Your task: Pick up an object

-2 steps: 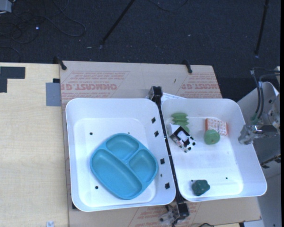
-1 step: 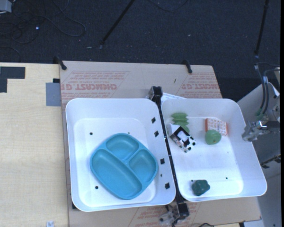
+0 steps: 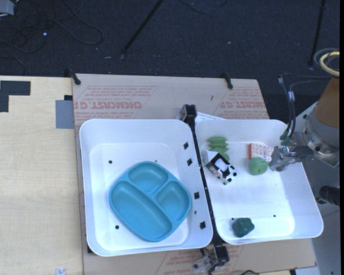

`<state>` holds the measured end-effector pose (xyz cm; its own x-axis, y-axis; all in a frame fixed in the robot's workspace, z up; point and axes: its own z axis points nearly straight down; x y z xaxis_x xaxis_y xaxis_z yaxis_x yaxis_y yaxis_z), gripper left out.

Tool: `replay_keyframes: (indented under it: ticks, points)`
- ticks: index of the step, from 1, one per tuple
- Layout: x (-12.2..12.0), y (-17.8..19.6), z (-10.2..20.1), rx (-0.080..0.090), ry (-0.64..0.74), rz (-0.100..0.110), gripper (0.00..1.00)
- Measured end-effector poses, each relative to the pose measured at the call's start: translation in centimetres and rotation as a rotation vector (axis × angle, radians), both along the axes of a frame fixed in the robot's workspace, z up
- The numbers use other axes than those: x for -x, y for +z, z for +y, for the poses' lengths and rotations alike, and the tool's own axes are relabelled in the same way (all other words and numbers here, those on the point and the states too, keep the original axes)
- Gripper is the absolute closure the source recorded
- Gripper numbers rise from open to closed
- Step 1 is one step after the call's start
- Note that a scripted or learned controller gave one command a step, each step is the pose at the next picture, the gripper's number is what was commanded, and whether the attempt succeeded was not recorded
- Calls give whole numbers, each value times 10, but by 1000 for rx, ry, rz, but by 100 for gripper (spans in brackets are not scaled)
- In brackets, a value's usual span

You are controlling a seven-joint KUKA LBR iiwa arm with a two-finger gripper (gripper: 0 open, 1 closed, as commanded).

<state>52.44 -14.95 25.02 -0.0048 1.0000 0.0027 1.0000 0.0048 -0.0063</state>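
My gripper (image 3: 279,159) reaches in from the right, low over the right bin (image 3: 298,211) near its right wall. Just left of it lies a light green ball (image 3: 257,167), very close to the gripper tip; whether they touch is unclear. A small red and white box (image 3: 258,150) sits right behind the ball. Further left are a flat green piece (image 3: 218,143) and a black and white patterned object (image 3: 221,169). A dark green lump (image 3: 242,227) rests near the bin's front edge.
The left bin (image 3: 97,153) holds a blue divided plate (image 3: 150,200). A black divider bar (image 3: 198,171) runs between the two bins. The arm's grey body and orange band (image 3: 332,105) stand at the right edge, above the right bin's wall.
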Motion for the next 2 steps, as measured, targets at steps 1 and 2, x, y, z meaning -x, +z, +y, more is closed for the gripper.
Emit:
replay_keyframes:
  ticks: [1, 2]
  points:
    - [-22, -12, 53, 1, 0, 0, 100]
    - [-32, -7, 103, 1, 0, -1, 100]
